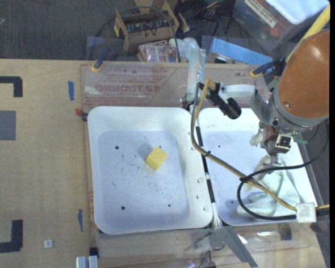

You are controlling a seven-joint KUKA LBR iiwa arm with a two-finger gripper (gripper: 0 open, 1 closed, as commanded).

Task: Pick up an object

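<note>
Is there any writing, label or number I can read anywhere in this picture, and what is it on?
None can be read for certain.
Clear sheet behind the bins: large faint reddish letters, too washed out to read.
Cardboard box beyond the bench: dark print, too blurred.
Printed packet beside it: coloured pictures, any text too small.
White label at the top right: dark lettering, too small and slanted.
Yellow block in the left bin: no marking visible.
</note>
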